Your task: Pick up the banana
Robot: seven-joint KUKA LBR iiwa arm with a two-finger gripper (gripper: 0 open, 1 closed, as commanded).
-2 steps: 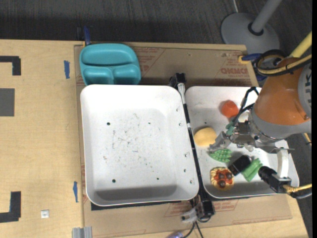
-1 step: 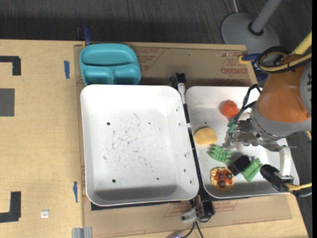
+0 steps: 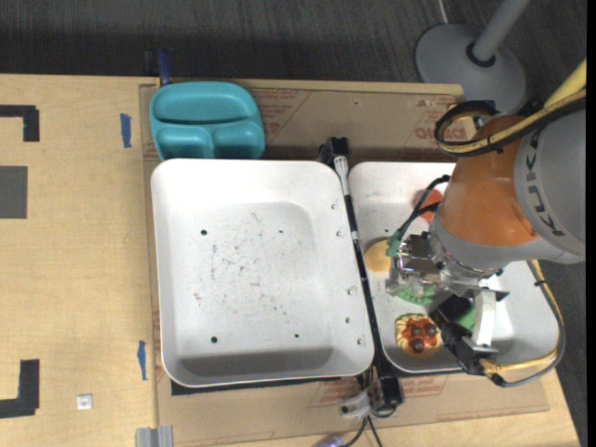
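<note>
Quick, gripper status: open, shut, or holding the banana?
Gripper: cannot be told; the wrist hides its tip, low in the right bin. A yellow piece, likely the banana, shows just beside it.

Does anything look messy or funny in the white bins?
Nothing looks spilled or broken. The left bin has small dark specks on its floor. The toys, a yellow one among them, huddle in the right bin under the arm.

I see bright, even light from above; the left bin [image 3: 251, 259] looks nearly washed out, soft shadow lines its near wall, and the far floor [image 3: 279, 17] is dim.
</note>
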